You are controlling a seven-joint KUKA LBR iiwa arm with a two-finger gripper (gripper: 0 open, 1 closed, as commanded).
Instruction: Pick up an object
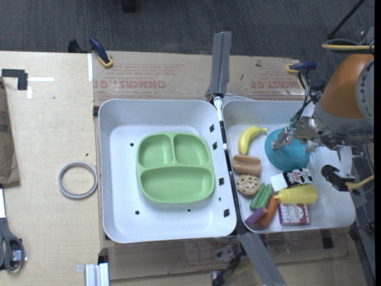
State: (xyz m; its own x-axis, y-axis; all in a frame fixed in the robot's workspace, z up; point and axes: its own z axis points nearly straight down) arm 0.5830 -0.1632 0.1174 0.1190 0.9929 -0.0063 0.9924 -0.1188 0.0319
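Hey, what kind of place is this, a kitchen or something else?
Probably a robotics lab bench, not a kitchen. A grey and orange arm reaches over two white bins; the food, such as the banana, looks like toys, and clamps hold the cardboard backing down.

The arm (351, 94) enters from the right edge of the camera view, its rounded orange band uppermost and the grey wrist section just below and to the left of it. From the wrist the body narrows to a metallic grey head that points leftward and slightly down. The gripper (290, 137) sits at the left end of that head, low over the right-hand part of the scene. Dark cables run along the arm's upper side, from the top right corner down toward the wrist. A second grey block of the arm's housing lies below the wrist, near the right edge, with a black fitting on its lower side.
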